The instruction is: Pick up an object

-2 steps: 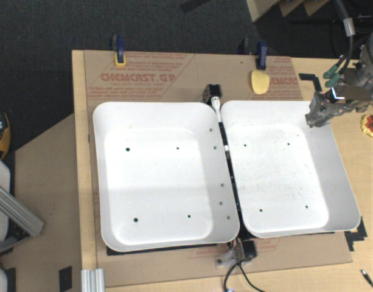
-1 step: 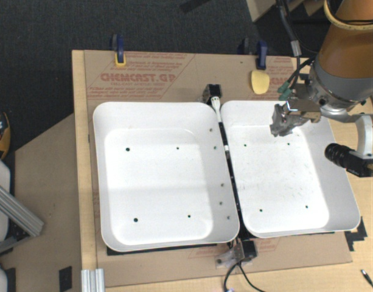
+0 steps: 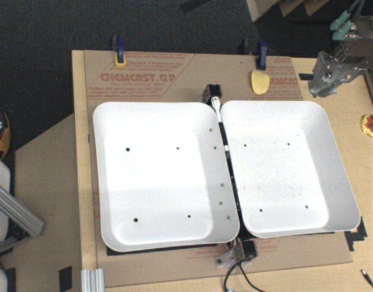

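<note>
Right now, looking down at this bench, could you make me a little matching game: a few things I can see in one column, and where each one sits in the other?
Things:
1. yellow clamp
2. pale yellow lump
3. tool
4. left bin

Places:
A. far right corner of the bench
B. near the left side, beside the other bin
C. on the far edge of the board, towards the left
D. on the board just beyond the right bin

Pairs: 1-C, 2-D, 3-A, 4-B

Tool (image 3: 333, 78) at far right, pointing down-left
</note>
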`<state>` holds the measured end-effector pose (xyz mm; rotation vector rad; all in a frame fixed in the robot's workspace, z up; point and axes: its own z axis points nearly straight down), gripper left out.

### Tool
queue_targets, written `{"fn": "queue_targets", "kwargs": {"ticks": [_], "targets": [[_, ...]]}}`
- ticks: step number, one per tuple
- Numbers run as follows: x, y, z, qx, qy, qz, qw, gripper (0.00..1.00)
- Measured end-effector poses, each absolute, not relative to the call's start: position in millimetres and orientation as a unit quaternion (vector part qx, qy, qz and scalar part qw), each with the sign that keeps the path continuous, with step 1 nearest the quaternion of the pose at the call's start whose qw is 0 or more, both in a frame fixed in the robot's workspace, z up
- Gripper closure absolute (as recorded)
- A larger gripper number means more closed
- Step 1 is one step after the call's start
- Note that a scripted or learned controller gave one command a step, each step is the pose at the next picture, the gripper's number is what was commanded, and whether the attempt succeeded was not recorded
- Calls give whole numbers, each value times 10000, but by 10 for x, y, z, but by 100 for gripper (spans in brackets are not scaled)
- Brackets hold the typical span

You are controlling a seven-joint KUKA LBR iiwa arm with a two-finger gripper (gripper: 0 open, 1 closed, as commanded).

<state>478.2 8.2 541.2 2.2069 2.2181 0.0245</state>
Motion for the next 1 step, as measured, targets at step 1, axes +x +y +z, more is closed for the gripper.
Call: {"fn": "queue_targets", "kwargs": {"ticks": [1], "targets": [[5037,503,3932,7059,7083,-38,-35,100]]}}
